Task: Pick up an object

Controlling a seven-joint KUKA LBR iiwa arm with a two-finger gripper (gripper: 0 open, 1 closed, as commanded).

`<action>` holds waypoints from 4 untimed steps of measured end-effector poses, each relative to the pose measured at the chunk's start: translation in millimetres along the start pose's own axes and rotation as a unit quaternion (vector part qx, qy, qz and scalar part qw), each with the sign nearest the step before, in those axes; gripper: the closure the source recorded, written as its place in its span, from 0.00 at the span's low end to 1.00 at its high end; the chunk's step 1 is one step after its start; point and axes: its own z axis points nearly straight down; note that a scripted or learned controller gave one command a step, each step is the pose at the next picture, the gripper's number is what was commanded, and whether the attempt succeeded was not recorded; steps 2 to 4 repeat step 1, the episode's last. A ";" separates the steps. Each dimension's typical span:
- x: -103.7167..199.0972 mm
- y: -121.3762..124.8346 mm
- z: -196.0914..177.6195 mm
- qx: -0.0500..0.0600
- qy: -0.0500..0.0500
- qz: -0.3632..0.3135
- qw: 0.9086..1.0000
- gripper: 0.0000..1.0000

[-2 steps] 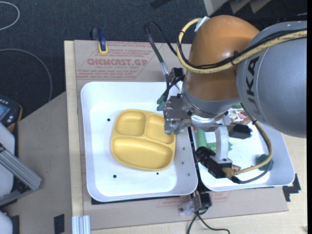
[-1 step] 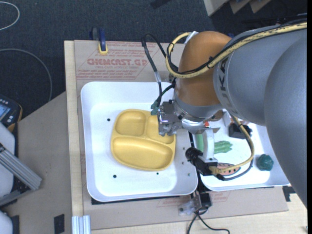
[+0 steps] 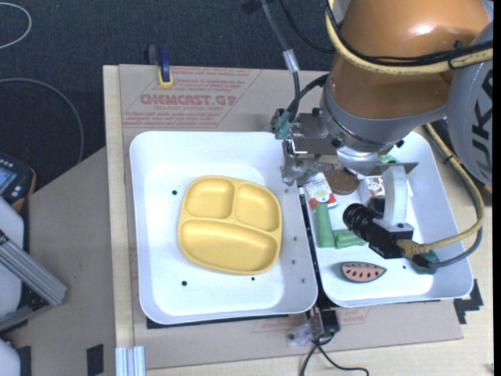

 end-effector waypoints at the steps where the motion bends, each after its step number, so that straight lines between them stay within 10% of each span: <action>1: -0.1 0.0 -0.7 0.007 -0.004 0.001 1.000 1.00; 4: -0.1 0.0 -0.7 0.007 -0.004 0.001 1.000 1.00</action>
